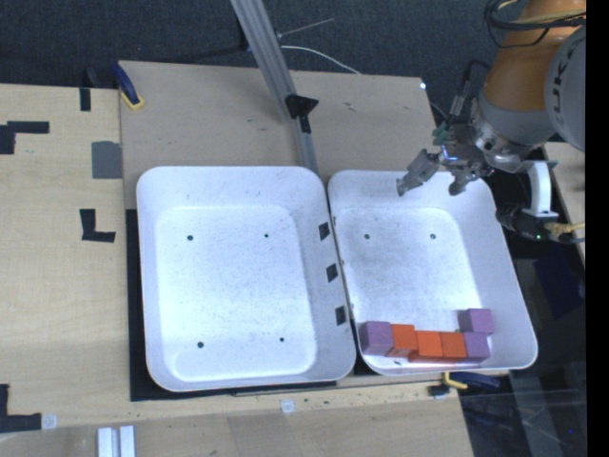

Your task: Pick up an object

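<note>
At the left we see the left bin (228,274), white, shallow and speckled, with rounded corners. A ribbed metal pole (271,60) rises behind it. In the right bin (428,255), purple blocks (378,336) and orange blocks (430,344) sit in a row along its near edge, toward the right corner. The gripper (436,181) hangs over this bin's far edge, its fingers spread apart, holding nothing, well apart from the blocks.

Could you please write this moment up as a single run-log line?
claw: open, above right bin far edge, holding nothing | blocks: purple and orange, clustered along right bin near edge | pick: not yet done
</note>
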Tool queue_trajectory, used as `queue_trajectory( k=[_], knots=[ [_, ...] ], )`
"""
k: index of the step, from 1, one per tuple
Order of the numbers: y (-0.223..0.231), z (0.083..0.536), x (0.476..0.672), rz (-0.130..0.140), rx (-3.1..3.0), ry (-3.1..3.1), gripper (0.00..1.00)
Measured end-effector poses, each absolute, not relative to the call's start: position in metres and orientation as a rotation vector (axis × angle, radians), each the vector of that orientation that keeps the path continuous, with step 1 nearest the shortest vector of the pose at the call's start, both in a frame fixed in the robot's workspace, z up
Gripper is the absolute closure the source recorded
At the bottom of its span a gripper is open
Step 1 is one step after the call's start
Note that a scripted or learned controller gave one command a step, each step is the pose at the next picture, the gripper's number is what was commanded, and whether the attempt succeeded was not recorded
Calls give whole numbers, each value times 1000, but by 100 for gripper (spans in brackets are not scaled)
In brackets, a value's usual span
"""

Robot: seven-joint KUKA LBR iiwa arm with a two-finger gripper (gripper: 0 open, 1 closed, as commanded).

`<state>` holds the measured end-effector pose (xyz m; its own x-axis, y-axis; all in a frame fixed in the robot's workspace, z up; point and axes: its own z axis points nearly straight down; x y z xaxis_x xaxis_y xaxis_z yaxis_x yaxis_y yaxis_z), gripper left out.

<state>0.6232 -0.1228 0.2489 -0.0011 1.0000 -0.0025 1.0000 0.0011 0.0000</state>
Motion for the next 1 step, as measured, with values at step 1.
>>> queue_trajectory(
  k=[1],
  knots=[
    [-131,252,649,-2,2218,2222,0]
  ],
)
